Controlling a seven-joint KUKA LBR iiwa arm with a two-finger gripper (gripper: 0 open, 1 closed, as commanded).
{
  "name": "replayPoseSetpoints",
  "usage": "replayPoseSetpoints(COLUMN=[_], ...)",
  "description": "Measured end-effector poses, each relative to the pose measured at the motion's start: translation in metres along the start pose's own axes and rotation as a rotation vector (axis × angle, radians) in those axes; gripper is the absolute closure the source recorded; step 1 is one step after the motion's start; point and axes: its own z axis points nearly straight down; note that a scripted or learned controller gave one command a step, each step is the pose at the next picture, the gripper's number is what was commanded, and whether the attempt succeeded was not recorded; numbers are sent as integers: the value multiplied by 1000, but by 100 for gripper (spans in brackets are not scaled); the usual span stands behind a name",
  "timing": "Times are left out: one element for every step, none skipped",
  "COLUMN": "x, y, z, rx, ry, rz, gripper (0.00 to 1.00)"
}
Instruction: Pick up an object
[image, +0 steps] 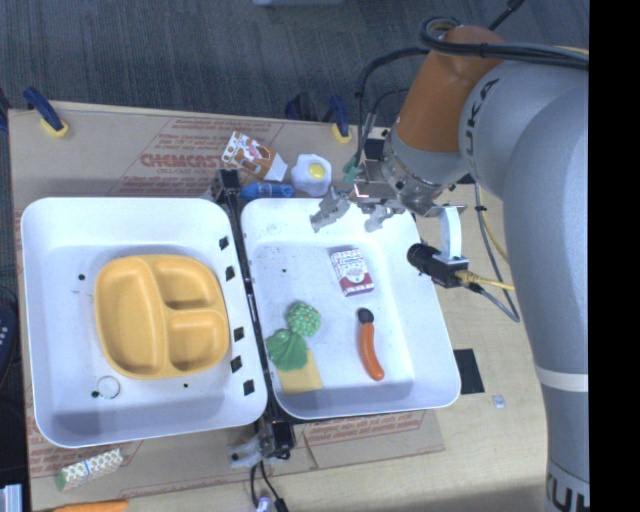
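Note:
My gripper (349, 219) hangs over the far edge of the right bin (432, 330), its two fingers spread apart with nothing between them. Just below it in that bin lies a small red-and-white packet (350, 270). Nearer the front are an orange carrot with a dark tip (370, 350), a green broccoli piece (303, 318), a green leafy piece (287, 347) and a yellow wedge (301, 376) under it. None of these touches the gripper.
The left bin (40, 250) holds a yellow divided plate (163, 313). Behind the bins on the cardboard lie a snack packet (246, 153), a blue item (266, 189) and a white-and-yellow toy egg (313, 172). The grey arm (530, 200) fills the right side.

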Motion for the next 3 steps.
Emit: replayPoseSetpoints(x=[-43, -65, -67], y=[24, 3, 5], z=[55, 132, 121], rx=[-1, -11, -16], ry=[0, -3, -10], rz=[-137, -318, -321], gripper=[0, 0, 100])
